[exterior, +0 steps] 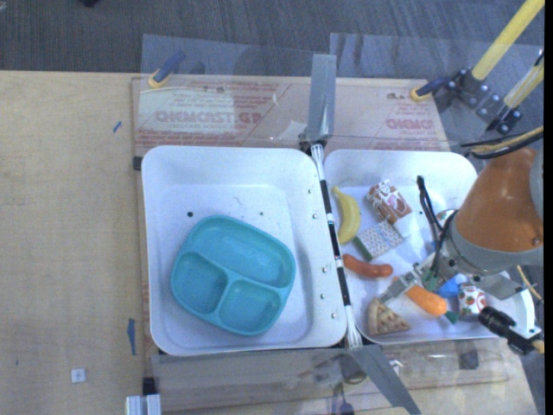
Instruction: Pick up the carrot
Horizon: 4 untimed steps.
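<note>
Hovering low over the right bin (458,164), my gripper (421,282) sits just above the carrot (427,300), though I cannot tell its grip state, with the pizza slice (385,317) beside it, the sausage (368,267) beyond, and the banana (348,215) farther off.

Carrot (427,300) beside gripper (421,281) (right bin (449,164)).

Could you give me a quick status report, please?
Gripper low in right bin, beside the carrot. Orange carrot on bin floor, not visibly gripped. Pizza slice close alongside.
</note>
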Each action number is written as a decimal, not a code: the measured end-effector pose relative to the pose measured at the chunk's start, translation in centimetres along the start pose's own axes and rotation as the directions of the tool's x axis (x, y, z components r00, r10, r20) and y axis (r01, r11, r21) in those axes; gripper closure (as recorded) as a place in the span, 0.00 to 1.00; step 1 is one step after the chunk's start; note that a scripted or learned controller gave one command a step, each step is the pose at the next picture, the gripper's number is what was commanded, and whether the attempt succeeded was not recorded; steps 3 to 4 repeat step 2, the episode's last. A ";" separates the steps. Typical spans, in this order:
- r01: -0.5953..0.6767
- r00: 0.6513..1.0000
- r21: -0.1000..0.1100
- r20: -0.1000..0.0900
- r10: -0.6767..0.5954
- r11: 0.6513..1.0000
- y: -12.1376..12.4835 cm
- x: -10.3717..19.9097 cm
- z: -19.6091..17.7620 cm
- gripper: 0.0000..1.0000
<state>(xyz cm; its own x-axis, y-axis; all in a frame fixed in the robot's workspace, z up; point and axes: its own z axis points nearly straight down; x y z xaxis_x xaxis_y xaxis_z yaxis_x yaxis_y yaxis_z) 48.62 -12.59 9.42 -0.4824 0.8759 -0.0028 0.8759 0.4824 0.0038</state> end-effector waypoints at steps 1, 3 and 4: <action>-0.001 1.000 -0.003 0.003 0.001 1.000 0.1 -0.1 -1.0 1.00; 0.108 0.994 0.001 -0.001 -0.108 0.994 8.5 4.6 -13.6 1.00; 0.108 0.994 0.001 -0.001 -0.108 0.994 8.5 4.6 -13.6 1.00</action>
